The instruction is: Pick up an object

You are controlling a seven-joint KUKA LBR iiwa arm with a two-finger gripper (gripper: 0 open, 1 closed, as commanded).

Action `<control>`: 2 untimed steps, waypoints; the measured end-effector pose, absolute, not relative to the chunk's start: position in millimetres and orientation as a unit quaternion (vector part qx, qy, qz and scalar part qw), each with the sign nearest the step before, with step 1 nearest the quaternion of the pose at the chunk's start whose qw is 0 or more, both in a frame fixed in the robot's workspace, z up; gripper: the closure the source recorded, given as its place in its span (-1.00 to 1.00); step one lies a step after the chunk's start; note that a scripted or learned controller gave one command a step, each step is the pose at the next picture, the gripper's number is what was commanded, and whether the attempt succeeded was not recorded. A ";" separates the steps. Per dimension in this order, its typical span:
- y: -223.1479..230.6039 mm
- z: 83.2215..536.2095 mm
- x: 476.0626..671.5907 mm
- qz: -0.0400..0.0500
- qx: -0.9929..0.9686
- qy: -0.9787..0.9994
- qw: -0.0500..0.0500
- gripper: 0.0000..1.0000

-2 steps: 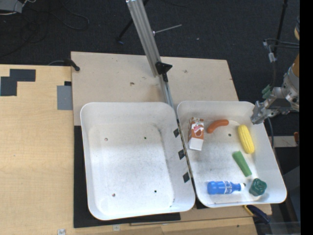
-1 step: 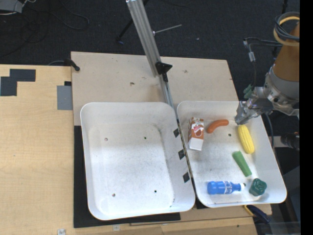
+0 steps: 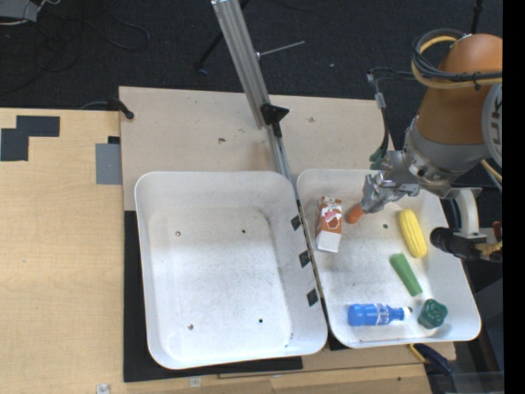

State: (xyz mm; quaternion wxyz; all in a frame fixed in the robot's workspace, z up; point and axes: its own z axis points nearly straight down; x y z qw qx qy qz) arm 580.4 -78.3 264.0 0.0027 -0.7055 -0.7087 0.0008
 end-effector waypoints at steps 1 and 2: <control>-35.7 252.6 591.6 0.001 -0.706 -0.708 0.002 1.00; 6.2 239.7 593.2 0.002 -0.706 -0.708 0.003 1.00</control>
